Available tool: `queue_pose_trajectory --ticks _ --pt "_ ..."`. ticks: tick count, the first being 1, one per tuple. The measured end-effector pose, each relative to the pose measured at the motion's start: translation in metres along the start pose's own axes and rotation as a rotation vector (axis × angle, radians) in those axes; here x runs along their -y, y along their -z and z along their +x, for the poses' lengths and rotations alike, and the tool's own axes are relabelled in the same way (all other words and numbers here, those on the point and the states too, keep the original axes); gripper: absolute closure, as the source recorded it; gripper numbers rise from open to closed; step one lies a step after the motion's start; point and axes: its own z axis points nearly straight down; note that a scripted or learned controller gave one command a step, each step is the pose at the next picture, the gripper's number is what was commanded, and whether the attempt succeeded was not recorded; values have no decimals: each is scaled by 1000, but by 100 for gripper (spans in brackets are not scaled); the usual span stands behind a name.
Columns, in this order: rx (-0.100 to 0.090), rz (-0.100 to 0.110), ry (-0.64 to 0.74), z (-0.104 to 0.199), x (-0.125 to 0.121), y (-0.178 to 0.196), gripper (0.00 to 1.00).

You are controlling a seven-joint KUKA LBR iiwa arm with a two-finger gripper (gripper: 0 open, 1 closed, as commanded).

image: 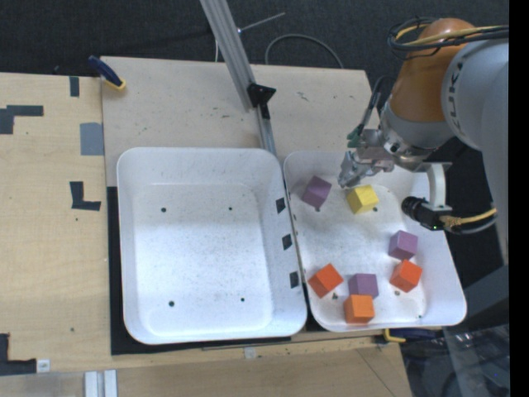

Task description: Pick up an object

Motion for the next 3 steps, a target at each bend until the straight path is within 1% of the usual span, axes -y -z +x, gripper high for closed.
queue_pose_trajectory --ticks 1,3 --pt "-1 6 3 39 21 0 100" --pt "-2 7 4 126 63 -3 100"
